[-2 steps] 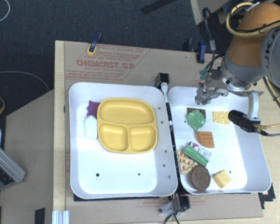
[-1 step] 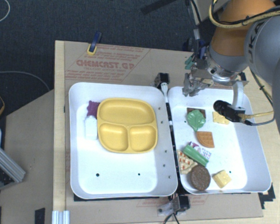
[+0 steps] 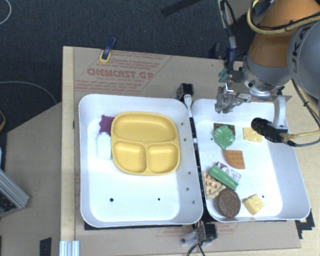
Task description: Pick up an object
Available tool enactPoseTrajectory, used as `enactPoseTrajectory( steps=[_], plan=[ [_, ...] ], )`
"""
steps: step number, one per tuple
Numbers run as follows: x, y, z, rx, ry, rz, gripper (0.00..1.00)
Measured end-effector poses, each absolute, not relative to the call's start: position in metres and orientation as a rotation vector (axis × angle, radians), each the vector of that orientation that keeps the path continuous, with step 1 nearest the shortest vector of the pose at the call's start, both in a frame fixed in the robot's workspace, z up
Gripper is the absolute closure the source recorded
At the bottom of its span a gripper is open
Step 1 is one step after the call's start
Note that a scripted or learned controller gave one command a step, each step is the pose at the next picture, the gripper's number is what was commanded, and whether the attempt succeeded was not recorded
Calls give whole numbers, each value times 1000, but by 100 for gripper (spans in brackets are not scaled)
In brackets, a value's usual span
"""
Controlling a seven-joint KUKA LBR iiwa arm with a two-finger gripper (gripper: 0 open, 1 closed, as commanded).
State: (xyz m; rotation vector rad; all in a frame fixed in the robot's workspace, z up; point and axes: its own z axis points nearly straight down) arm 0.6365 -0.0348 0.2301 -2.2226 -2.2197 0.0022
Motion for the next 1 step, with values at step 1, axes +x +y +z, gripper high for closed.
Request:
enactPoseTrajectory(
  steps=[1],
  plan=[
    [628,-25,233,-2219,-2221,3,100]
  ],
)
